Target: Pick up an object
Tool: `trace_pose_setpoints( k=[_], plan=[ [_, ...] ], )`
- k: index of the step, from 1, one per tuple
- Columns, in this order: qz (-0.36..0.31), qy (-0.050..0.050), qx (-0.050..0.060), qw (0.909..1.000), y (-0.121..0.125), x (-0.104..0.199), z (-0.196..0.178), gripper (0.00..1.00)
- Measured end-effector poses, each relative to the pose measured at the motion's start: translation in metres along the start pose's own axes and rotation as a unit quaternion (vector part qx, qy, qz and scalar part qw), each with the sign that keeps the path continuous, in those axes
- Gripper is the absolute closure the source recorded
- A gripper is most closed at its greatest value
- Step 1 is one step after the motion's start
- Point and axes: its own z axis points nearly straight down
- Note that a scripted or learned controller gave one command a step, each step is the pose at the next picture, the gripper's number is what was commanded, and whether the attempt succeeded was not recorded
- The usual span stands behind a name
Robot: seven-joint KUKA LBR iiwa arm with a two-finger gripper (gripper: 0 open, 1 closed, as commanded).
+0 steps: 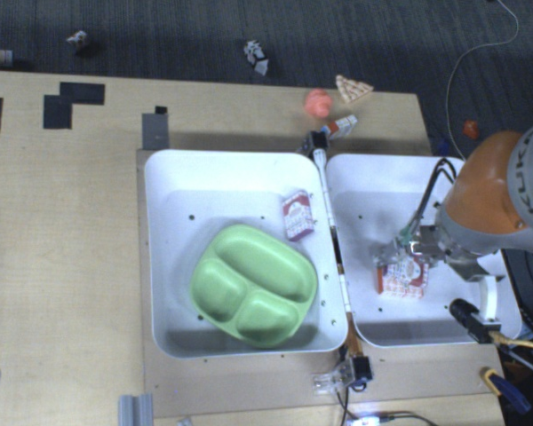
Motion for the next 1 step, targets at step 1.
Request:
trace_pose_setpoints(
  k=[1],
  plan=[
    [-0.002,0.004,0.012,0.9999,-0.0325,0.0696,-0.0855,1.00]
  ],
)
